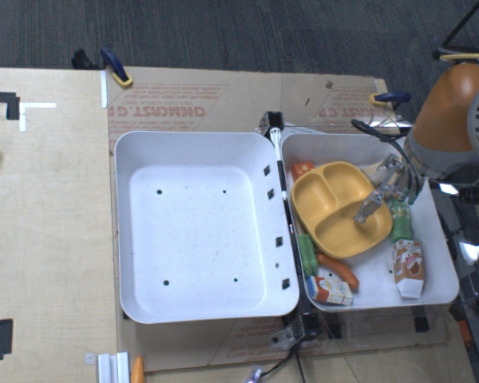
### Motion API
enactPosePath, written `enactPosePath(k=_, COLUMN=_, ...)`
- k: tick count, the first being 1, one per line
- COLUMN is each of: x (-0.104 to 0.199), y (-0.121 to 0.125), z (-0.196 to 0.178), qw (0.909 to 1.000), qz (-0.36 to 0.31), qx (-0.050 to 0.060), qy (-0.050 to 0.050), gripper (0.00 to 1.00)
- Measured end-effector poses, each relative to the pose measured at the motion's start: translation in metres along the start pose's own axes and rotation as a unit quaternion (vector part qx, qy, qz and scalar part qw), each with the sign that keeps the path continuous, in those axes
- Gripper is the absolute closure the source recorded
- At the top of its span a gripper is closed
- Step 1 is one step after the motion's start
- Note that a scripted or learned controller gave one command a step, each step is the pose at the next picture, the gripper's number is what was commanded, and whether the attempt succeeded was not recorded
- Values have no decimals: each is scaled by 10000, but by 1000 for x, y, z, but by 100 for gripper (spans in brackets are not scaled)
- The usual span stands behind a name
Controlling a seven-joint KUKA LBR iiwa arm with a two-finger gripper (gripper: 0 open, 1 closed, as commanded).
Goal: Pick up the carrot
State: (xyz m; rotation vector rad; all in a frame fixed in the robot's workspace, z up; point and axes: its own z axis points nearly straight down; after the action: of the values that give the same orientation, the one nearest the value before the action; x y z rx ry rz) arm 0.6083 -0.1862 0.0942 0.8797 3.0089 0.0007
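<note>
Left bin (199,226) is seen nearest, w/ white floor bare. In right bin (439,238), front area: green item (306,255), small carton (330,289), carrot (340,270) lying just under yellow divided dish (335,202). Gripper (373,206) is poised over dish's right edge; jaw state can't be told, nothing seen held. Second carton (409,268) is noted far right.
</note>
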Motion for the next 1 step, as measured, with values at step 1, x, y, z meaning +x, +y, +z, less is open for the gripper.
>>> enactPosePath(k=1, x=-4, y=-6, z=-11, qw=10000, qz=-3, qx=52, qy=-55, gripper=100)
